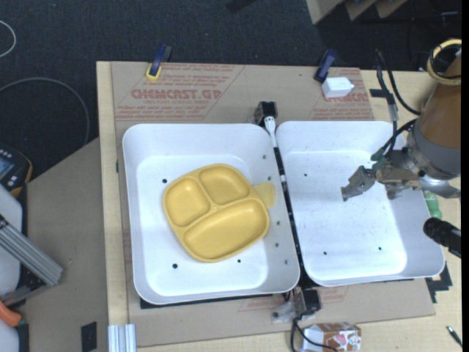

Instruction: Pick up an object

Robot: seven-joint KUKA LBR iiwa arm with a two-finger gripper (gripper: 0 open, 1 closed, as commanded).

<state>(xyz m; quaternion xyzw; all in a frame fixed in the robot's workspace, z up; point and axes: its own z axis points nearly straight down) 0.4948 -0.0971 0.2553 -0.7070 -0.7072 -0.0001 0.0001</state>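
Note:
A yellow divided plate (215, 210) with three compartments lies in the left bin (146, 270), close to the middle and tilted a little. My gripper (355, 186) hangs over the right bin (344, 262), toward its right half, well apart from the plate. The grey arm with its orange band (444, 112) comes in from the right edge. Nothing shows between the fingers.
A black divider strip (282, 189) runs between the two bins. The bins rest on a cardboard sheet (212, 86) held by clamps at the back. Cables (388, 86) trail near the arm, and a green-tipped object (432, 205) lies at the right bin's right rim.

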